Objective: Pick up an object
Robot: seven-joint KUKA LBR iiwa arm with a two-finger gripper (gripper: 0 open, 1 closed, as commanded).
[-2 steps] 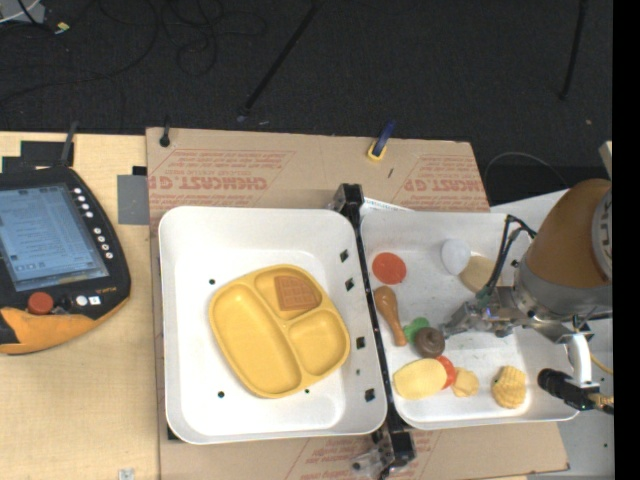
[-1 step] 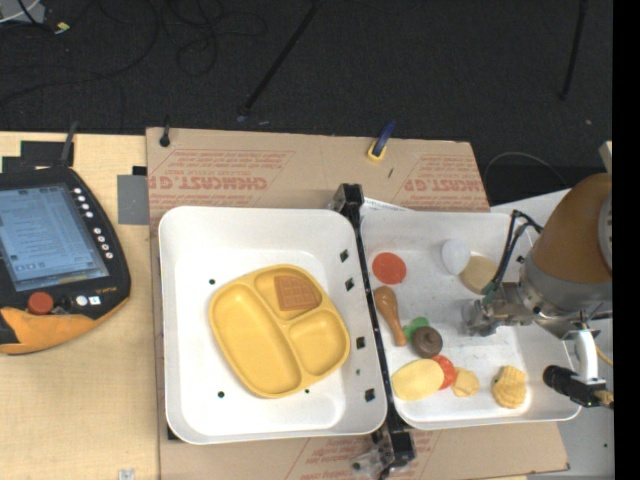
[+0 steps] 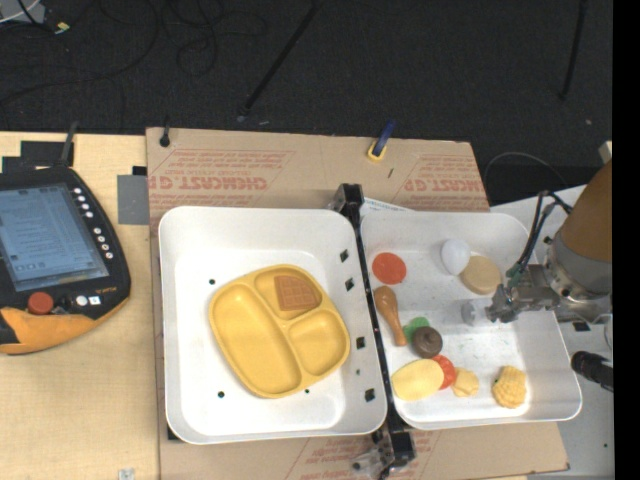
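From the overhead camera, the gripper [image 3: 497, 306] hangs low over the right bin [image 3: 545, 408], near its right wall. Whether it is apart or together cannot be told at this size. Just beside it, up and left, lies a tan bun [image 3: 481, 274], touching a white egg [image 3: 455, 256]. The bun looks light, stiff and smooth, likely plastic; its rounded top may slip, so a hold across its middle seems safest. Nothing sits in the tool.
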